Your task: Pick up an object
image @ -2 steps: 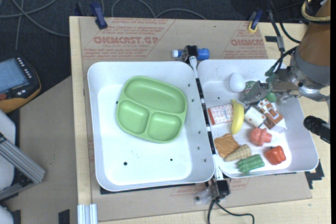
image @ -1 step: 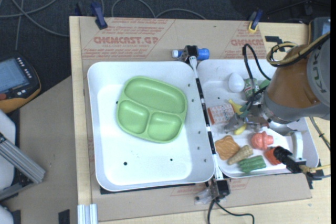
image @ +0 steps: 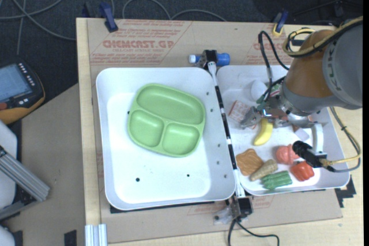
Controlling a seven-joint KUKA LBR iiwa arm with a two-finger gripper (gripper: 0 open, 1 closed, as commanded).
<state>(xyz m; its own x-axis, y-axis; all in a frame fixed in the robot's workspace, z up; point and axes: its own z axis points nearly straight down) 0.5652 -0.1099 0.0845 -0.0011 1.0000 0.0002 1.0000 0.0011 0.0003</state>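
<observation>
The right bin (image: 337, 180) holds several toy foods. A yellow banana (image: 264, 133) lies near its middle, with a white egg-shaped piece (image: 257, 88) and a red-and-white packet (image: 237, 108) behind it. Along the front lie an orange-brown piece (image: 248, 161), a tan piece (image: 264, 169), a green vegetable (image: 277, 180), a pink piece (image: 285, 153) and a red piece (image: 303, 171). My gripper (image: 258, 116) is low in this bin, just above the banana's upper end and beside the packet. The wrist hides what lies under it.
In the left bin (image: 115, 181) sits a green divided plate (image: 166, 119). A ridge (image: 223, 124) separates the two bins. Black cables (image: 266, 60) loop over the right bin's back, and a black part (image: 304, 150) juts out near the pink piece.
</observation>
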